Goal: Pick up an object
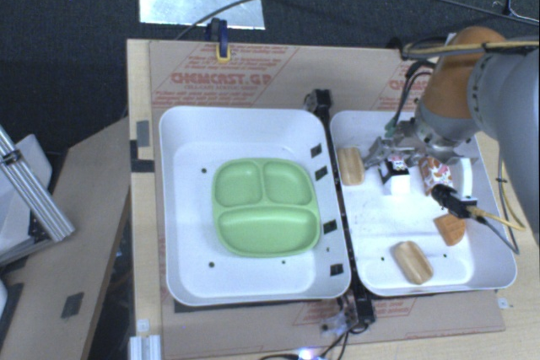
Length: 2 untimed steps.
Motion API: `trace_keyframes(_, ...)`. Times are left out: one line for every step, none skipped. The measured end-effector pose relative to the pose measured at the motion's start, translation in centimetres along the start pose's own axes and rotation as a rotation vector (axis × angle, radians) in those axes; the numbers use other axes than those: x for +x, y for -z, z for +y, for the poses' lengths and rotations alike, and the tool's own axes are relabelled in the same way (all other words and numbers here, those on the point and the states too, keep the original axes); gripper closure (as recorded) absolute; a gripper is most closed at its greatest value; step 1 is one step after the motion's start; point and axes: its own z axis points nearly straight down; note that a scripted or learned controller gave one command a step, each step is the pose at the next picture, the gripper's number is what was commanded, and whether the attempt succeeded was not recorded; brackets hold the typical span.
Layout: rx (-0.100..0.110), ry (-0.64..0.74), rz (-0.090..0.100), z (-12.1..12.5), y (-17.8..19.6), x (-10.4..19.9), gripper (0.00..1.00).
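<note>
Gripper (395, 171) low in right bin (498, 265), far end; jaw state can't tell. Bread roll (413, 261) near side. Green tray (266, 206) in left bin (181, 265).

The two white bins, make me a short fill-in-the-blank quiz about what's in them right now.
1. The green plate lies in the ____ bin.
2. That plate has ____ compartments.
3. The gripper is over the ____ bin.
4. The tan bread roll lies near that bin's ____ edge.

Missing words: left; three; right; front
</note>
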Motion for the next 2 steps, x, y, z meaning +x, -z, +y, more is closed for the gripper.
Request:
trace_keyframes(-0.003, 0.000, -0.002, 0.1, 1.3, -0.1, 1.00)
trace_keyframes(-0.005, 0.000, -0.002, 0.4, 7.7, 0.2, 1.00)
